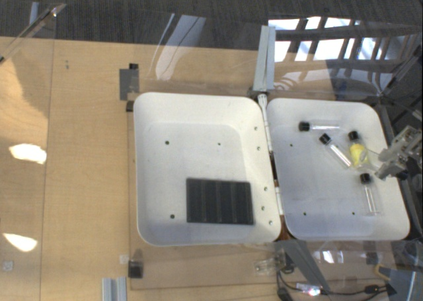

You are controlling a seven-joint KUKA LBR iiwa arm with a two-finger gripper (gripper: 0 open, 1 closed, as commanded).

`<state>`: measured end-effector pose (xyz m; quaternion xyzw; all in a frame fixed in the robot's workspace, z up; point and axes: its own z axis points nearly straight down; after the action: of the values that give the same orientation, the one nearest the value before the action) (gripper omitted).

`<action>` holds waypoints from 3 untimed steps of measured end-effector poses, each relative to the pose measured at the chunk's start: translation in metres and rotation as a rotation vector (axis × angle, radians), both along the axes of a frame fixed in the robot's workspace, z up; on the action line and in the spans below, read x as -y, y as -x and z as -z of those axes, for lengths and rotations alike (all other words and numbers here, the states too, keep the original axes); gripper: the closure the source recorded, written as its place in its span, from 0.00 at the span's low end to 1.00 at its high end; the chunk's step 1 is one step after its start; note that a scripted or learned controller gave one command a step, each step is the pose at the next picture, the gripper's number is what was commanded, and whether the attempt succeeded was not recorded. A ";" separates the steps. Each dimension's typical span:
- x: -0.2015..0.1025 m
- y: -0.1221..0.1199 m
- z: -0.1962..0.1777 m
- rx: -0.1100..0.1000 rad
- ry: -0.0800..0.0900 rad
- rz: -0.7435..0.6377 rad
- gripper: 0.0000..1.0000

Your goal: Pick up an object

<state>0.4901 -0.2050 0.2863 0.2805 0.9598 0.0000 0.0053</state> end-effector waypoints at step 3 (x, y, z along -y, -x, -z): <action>-0.102 -0.039 0.063 -0.003 0.002 -0.662 1.00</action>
<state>0.5292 -0.1029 0.2232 -0.0467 0.9989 0.0003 0.0037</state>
